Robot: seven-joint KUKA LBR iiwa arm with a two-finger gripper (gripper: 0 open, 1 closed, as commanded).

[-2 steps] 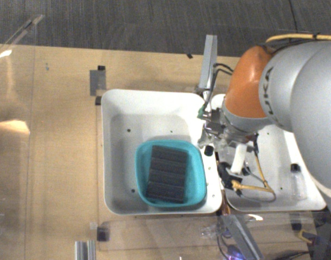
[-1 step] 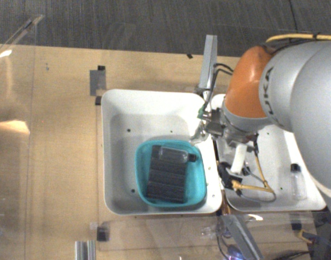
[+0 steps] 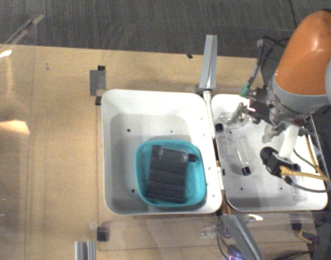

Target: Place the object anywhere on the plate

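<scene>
On the table [image 3: 46, 145] the arm [image 3: 311, 47] hangs over the right bin [image 3: 311, 199], and I cannot tell if its fingers [image 3: 240, 112] are open or closed; the left bin [image 3: 116, 145] holds a blue plate [image 3: 196, 191] that already carries a dark ribbed block [image 3: 166, 180]. The object to move is probably the clear bottle [image 3: 238, 151] lying in the right bin near the fingers: grip it across its narrow side, lift above the bin walls, release low over the plate. No writing can be read on anything

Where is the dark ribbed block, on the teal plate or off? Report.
On it: the dark ribbed block lies flat within the rim of the teal plate.
</scene>
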